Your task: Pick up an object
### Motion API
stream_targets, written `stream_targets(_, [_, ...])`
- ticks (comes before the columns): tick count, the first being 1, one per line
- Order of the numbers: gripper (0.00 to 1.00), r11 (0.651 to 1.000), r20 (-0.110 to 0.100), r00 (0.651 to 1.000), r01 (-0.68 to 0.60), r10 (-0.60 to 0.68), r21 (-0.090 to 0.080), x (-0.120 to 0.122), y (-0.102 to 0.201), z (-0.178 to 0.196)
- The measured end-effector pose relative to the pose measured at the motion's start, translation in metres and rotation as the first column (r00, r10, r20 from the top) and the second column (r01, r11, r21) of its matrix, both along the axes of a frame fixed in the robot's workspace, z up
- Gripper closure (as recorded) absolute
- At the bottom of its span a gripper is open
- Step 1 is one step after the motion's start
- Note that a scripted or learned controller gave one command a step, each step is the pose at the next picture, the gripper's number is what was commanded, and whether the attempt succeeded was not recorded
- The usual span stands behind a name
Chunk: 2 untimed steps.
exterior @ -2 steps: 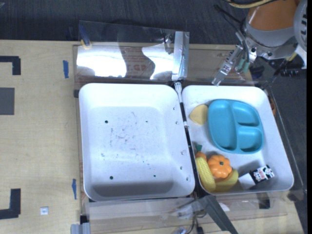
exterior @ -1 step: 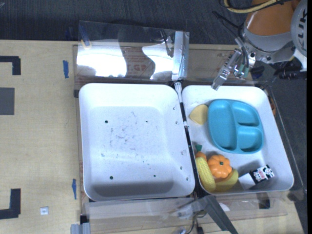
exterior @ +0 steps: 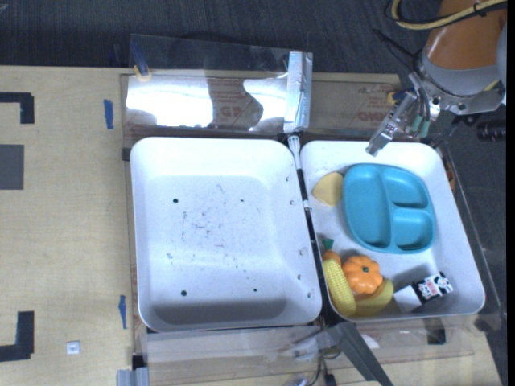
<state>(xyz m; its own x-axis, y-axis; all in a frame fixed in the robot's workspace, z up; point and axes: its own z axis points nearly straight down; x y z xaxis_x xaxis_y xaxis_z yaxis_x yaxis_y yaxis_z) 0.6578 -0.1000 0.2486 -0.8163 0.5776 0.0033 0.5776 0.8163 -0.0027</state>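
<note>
The right bin (exterior: pixel 463 240) holds a blue divided plate (exterior: pixel 386 207) at its back. A pale yellow piece (exterior: pixel 327 188) lies against the plate's left edge. At the bin's front left, an orange pumpkin (exterior: pixel 364 273) rests beside a yellow corn cob (exterior: pixel 338 285). A small black-and-white object (exterior: pixel 433 287) lies at the front right. My gripper (exterior: pixel 396 129) hangs above the back rim of the right bin, behind the plate and apart from every object. Nothing is seen in it.
The left bin (exterior: pixel 217 232) sits alongside, sharing a middle wall (exterior: pixel 304 207) with the right bin. A shiny clear panel (exterior: pixel 217 95) stands behind the left bin. Orange cables and the arm's body fill the top right corner.
</note>
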Motion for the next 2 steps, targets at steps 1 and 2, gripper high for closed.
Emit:
stream_targets(1, [1.00,0.995,0.009,0.995,-0.100,0.100,-0.001,-0.003,0.005,0.021])
stream_targets(2, [1.00,0.988,0.008,0.988,-0.156,0.156,0.000,-0.003,0.031,0.024])
